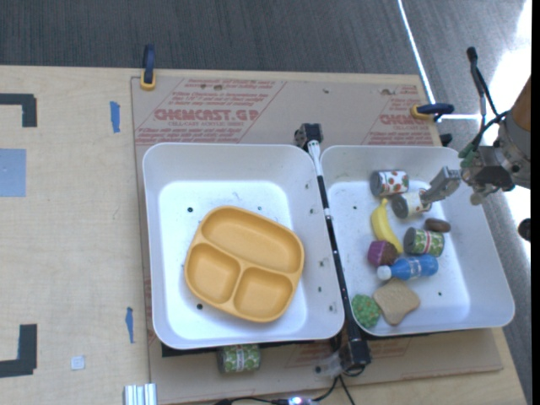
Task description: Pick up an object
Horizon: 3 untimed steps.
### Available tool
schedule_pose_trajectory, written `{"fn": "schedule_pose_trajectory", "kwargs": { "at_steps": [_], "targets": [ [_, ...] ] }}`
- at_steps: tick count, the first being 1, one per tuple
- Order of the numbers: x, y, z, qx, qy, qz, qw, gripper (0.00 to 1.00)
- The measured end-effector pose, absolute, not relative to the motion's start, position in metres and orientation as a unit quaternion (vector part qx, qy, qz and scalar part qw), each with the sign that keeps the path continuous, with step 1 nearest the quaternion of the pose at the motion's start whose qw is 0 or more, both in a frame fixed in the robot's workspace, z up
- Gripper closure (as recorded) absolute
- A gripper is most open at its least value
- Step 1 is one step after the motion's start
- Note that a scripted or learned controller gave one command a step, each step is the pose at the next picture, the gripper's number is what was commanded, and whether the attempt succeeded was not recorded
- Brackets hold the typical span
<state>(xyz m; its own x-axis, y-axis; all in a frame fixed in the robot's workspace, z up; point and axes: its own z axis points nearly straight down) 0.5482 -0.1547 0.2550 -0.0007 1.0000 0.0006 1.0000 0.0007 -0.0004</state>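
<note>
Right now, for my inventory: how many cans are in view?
3: one can at the right bin's back, one mid-bin beside the blue bottle, one outside, before the left bin.

floor (pixel 253 15) — dark grey carpet | bench (pixel 67 251) — pale wood

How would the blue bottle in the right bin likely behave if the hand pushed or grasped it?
The blue bottle lies on its side, so a push would probably roll it. Its smooth rounded body looks slippery for two fingers. It touches the green can and sits just above the bread slice, so those would likely shift too.
</note>
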Motion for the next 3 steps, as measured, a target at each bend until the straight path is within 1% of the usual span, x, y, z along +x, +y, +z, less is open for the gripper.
{"fn": "schedule_pose_trajectory", "kwargs": {
  "at_steps": [1,2,3],
  "targets": [
    [0.545,-0.131,0.128,-0.707,-0.707,-0.0026,-0.004,0.0],
    [0.542,-0.114,0.104,-0.707,-0.707,-0.0005,-0.001,0.0],
    [0.562,-0.092,0.087,-0.707,-0.707,-0.0011,-0.002,0.0]
  ]
}}
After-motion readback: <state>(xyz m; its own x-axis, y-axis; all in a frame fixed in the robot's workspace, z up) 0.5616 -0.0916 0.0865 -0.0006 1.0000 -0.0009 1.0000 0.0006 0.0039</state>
